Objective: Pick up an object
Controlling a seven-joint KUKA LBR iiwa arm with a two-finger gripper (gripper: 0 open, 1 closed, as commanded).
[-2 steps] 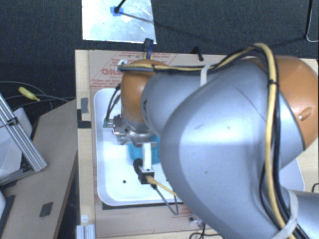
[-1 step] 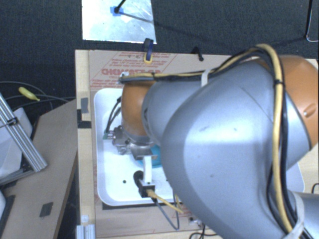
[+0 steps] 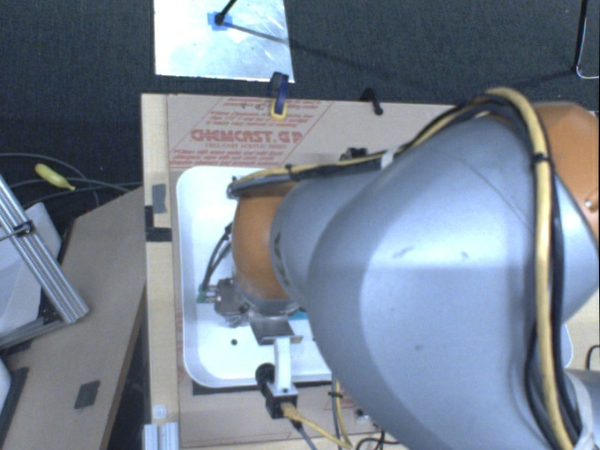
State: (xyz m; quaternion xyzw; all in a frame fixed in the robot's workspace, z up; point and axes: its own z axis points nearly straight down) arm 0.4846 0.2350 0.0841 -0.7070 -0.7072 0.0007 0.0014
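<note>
One grey arm point(image 3: 441, 289) takes up the right and centre of the view and covers most of the bench. Its orange band point(image 3: 255, 242) reaches down into the left white bin point(image 3: 190, 251). The gripper point(image 3: 230, 300) sits low over the bin floor, and whether it is open or closed cannot be told. Any object beneath it is hidden by the arm. Behind the bin lies a printed protective sheet point(image 3: 246, 131) with a clamp point(image 3: 278, 97) on its far edge. A reflective panel point(image 3: 220, 31) lies beyond that.

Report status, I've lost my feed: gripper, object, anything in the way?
Arm low over the left bin, blocking most of it. Gripper down inside the bin; grip state unreadable. No object seen in hand.
</note>
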